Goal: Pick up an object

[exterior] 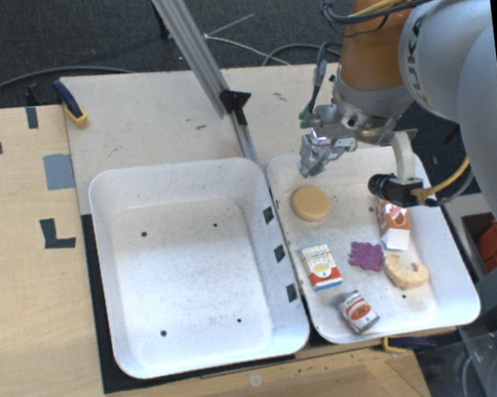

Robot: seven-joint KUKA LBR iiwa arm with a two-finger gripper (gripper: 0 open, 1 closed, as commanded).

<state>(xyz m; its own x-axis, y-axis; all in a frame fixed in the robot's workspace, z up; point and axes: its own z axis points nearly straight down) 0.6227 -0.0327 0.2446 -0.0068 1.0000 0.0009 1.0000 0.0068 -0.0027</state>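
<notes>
My gripper [314, 162] hangs over the far left part of the right bin [441, 304], just above and behind a round tan cookie-like disc [310, 204]. Nothing is visible between its fingers. Further forward in the same bin lie a small white and orange box [321, 266], a purple flat piece [366, 256], a red and white can [358, 311], a white and red carton [395, 227] and a tan pastry-like item [407, 272].
The left bin [115, 281] sits beside the right one. A slanted metal pole [199, 55] rises behind the bins. A blue and yellow clamp [69, 102] lies at the bench's far left corner. A black cable fitting [393, 186] juts over the right bin.
</notes>
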